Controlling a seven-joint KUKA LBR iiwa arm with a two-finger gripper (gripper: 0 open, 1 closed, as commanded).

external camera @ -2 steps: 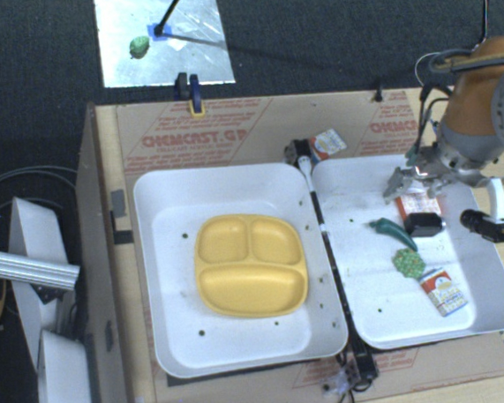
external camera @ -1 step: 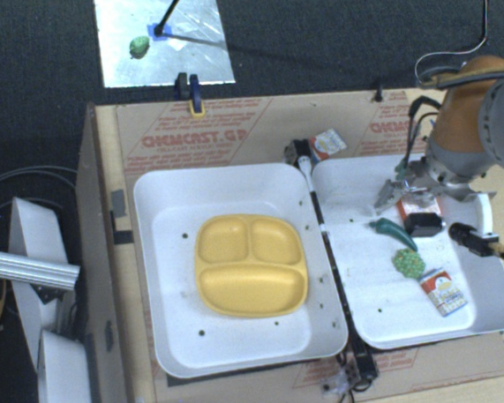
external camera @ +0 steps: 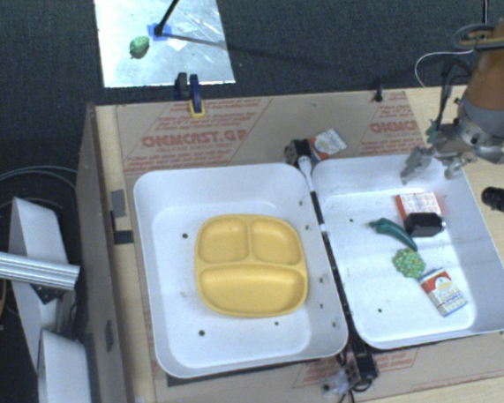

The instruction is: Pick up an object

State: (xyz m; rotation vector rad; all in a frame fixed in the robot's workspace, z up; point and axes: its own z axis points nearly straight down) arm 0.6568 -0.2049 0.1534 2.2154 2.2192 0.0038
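- Two shallow white bins sit side by side on a brown cardboard sheet [external camera: 227, 123] with red lettering.
- The left bin [external camera: 163, 249] holds a yellow divided plate [external camera: 249, 265], three compartments, lying flat near the middle.
- The right bin [external camera: 364, 256] has all the small stuff, bunched toward its right half.
- There's a small red and white box [external camera: 416, 202] toward the far side, and a black object [external camera: 424, 223] touching its near edge.
- A dark green curved piece [external camera: 391, 231] lies just left of the black thing, and a round green knobbly object [external camera: 409, 263] sits at its near end, pretty much touching.
- Another small box, red and white with some orange on it [external camera: 443, 291], lies tilted near the front right corner, just beside the green knobbly one.
- The arm [external camera: 493, 84] comes in from the right, orange band visible, and the gripper [external camera: 431, 159] hangs over the far right corner of the right bin.
- Its fingers [external camera: 413, 166] look spread apart with nothing between them, so it's not holding anything.
- All the objects lie on the bin floor, apart from the gripper; the red and white box is the closest one to it.
- A small crumpled packet [external camera: 326, 143] lies on the cardboard just beyond where the two bins meet.
- Beyond the cardboard there's a shiny sheet [external camera: 165, 36] with a little green thing [external camera: 139, 47] on it.
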